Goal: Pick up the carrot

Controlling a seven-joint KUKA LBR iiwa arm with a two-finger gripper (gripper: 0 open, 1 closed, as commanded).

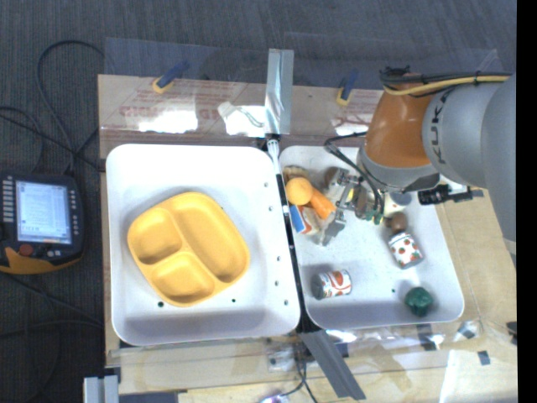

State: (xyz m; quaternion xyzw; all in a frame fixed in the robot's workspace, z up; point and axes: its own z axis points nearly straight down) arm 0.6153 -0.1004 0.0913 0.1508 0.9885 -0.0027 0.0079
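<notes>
Carrot: the carrot (pixel 319 201) lies in the right bin (pixel 436 296), up at its far left corner, running out from under an orange ball (pixel 299 191) toward the tool.
Tool: and here's the tool (pixel 342 211), down low in the right bin just right of the carrot, fingers spread a little, nothing seen between them; whether a finger touches the carrot, I cannot tell.
Arm: grey with its orange band, the arm (pixel 419 133) comes in from the right, over the bin's far side.
Close neighbours: a blue-edged item (pixel 295 219) sits against the bin's left wall, just near of the ball.
Rest of right bin: a red-and-white can (pixel 333 283) lies on its side near the middle front; a white cube with red dots (pixel 404 249) sits right; a dark green lump (pixel 419 299) waits in the near right corner.
Left bin: the left bin (pixel 143 162) carries a yellow divided plate (pixel 187 247).
Off the table: a pendant with a lit screen (pixel 39 222) rests on the floor, far left.
</notes>
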